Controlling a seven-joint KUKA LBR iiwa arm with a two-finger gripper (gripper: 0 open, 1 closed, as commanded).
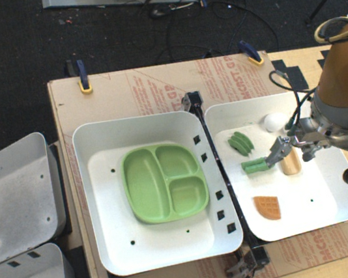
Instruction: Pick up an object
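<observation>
The end effector (280,152), its opening impossible to tell, hovers in the right bin (318,213) touching the green block (255,166), whose long axis extends leftward from it.

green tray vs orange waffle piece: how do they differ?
The tray is light green with three compartments; the waffle is orange with a grid pattern. The tray is far larger, taking up much of its bin, while the waffle is a small piece. The tray lies in the left bin; the waffle in the right bin. Both lie flat.
</observation>
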